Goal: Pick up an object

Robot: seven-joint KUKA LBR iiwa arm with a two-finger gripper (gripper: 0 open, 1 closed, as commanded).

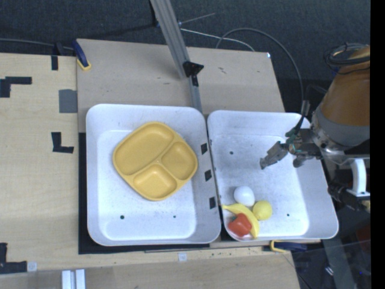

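Camera view is looking down on a desk (138,77) carrying two white bins, and the pick-up is not yet showing any result. Nothing is sitting between the fingers of the claw (272,157), so every candidate object is lying where it can be taken. The yellow divided plate (155,160) is resting flat in the left bin (102,221), well apart from the arm. In the right bin (313,221), four small things are crowding the near-left corner: a white ball (243,194), a small yellow ball (262,209) just beside it, a banana (243,210) curving under them, and a red toy fruit (240,224) touching the banana.

I judge the task to be at its approach stage: choosing a target, descending, closing and lifting are all left to do.

The arm (346,101) is reaching in from the right, its grey wrist bending over the right bin's far half. The claw is pointing left and slightly down, poised above bare bin floor, between the bin's right wall and the cluster, near the white ball but clearly apart from it. Its fingers are appearing narrowly parted and holding nothing.
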